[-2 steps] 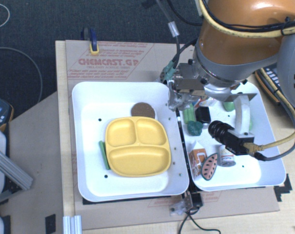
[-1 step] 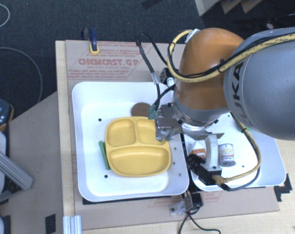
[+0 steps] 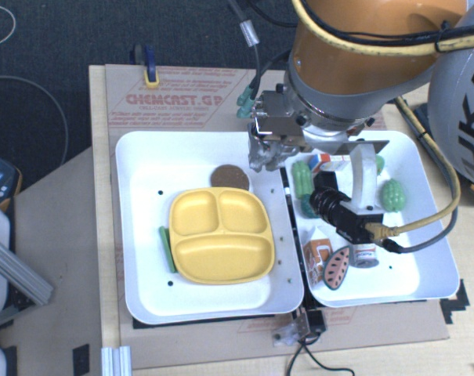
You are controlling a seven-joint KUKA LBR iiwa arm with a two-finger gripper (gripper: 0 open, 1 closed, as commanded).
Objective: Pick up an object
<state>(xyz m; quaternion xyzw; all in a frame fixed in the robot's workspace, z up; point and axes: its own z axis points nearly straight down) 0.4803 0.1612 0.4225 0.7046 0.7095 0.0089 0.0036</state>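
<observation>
1. Presently the gripper (image 3: 265, 153) is seen above the bins' shared wall, near the brown disc (image 3: 230, 177); whether it is open or closed cannot be told.
2. A small, separate object should be chosen, not the yellow divided plate (image 3: 221, 235).
3. Descent should be centred before closing.
</observation>
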